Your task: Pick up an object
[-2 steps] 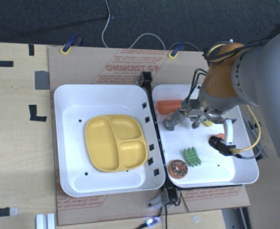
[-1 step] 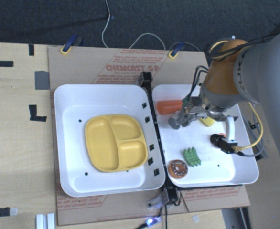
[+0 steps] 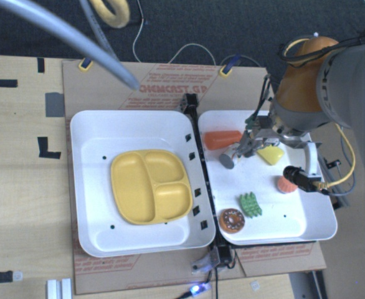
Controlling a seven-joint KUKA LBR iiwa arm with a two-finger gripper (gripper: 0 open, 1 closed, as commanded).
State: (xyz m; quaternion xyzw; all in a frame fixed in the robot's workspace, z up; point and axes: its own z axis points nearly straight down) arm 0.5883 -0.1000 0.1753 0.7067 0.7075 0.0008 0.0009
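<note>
Over the right bin (image 3: pixel 313 226) my arm (image 3: pixel 322 80) reaches in from the right, and my pincer (image 3: pixel 248 143) hangs low above the bin's upper left part. Whether it is apart or together I cannot tell, since the wrist and its cables cover much of it. Nothing shows between its tips.

Just left of my pincer lies an orange carrot (image 3: pixel 221 139), lengthwise along the bin's top edge, close to the divider between the two bins. A small grey piece (image 3: pixel 226 161) sits just below the carrot, near my pincer's lower tip. A yellow piece (image 3: pixel 271 154) rests just to the right of my pincer, partly under my wrist. Farther right, a red-orange round thing (image 3: pixel 286 185) lies beside a black fitting on my arm.

Toward the bin's front are a green ridged toy (image 3: pixel 250 204) and, just below and left of it, a brown doughnut (image 3: pixel 232 220) with sprinkles, near the front left corner.

The left bin (image 3: pixel 89 136) holds a yellow divided plate (image 3: pixel 150 185) with three sections, lying flat near its middle. Both bins sit on cardboard on the desk (image 3: pixel 20 185).
</note>
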